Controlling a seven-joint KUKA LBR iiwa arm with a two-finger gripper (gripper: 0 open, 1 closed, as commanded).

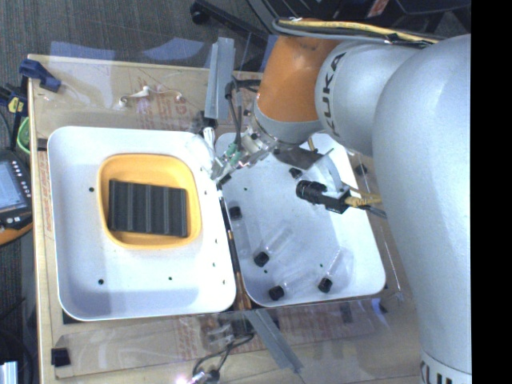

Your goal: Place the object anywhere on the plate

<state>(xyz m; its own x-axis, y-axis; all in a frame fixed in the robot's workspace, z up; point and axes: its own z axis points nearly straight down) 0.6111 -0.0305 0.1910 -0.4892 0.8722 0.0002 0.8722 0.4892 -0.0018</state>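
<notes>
The claw [222, 165] sits low over the seam between the two bins, at the upper edge of the right one, and from my feed I cannot tell whether it is open, closed or gripping anything; the wrist hardware blurs together there. Above it I see the orange band [292, 82] and the big grey arm [400, 166] coming in from the right and covering much of that side.

The bench [104, 86] is pale wood under a clear sheet, with a small bit of metal hardware [148, 96] lying near its upper left. A grey metal bar [218, 78] stands along the top between the bins. Beyond the bench I see dark carpet [96, 14], a blue clamp [36, 74] at the left corner and a handheld controller [14, 194] at the far left edge.

The left bin [72, 278] holds a yellow plate [148, 166] with rounded corners, and on the plate lies a dark ribbed block [150, 209], flat and well inside the rim. The right bin [360, 270] is shallow and white with several small black studs [262, 258] scattered across its floor. A black cylindrical fitting [320, 193] with a yellowish cable hangs from the arm above that bin. Which item is the task's object I cannot say for certain; the dark ribbed block is the only loose thing I see, and it rests on the plate
</notes>
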